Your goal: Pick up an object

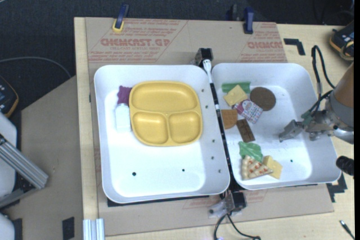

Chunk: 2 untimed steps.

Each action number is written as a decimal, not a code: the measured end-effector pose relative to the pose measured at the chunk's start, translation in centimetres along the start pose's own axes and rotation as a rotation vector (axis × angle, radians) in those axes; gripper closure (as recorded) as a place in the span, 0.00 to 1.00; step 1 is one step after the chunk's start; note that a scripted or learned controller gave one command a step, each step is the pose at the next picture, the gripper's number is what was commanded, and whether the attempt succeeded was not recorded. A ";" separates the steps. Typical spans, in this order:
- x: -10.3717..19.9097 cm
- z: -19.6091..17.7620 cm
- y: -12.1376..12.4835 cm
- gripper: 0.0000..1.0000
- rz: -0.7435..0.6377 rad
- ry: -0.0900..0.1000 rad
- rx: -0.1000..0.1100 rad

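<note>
The tool (288, 131) hangs low inside the right bin (292, 73), reaching in from the right, its tip over bare white floor in the right half of the bin. The view is too small and slanted to tell whether it is spread or pressed together. Nothing can be seen held in it.

The things to choose from lie to its left, in a loose column along the bin's left side. Nearest the tool, on the near side, are a pizza slice (253, 167) with a yellow wedge (274, 167) touching its right end and a green leafy piece (250, 149) just beyond them. Further off are a dark brown bar (244, 130), a tan square (229, 118), a small printed packet (251, 111), a brown disc (262, 98) and a yellow block (235, 95) on a green one (229, 87).

To do this well, the tool should probably move left and settle squarely over one piece that stands apart. The brown disc or the dark bar look like cleaner targets than the crowded near cluster, where two pieces might be caught or pushed away. It should descend straight and close only when the piece sits between the tips.

The left bin (112, 171) carries a yellow divided plate (166, 112), with a purple thing (123, 94) and a white bottle (122, 118) at its left.
</note>
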State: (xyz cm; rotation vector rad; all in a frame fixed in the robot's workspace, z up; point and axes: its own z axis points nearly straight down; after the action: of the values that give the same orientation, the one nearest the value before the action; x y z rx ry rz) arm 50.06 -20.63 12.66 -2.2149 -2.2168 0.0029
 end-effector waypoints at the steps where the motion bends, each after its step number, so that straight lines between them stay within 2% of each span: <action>1: 0.1 4.5 -0.1 0.00 0.001 -0.001 -0.001; 2: 0.0 3.1 0.1 1.00 0.002 -0.004 -0.008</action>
State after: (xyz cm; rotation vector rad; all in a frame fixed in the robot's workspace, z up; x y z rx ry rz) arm 50.09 -20.63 9.51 -2.2235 -2.2204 -0.0005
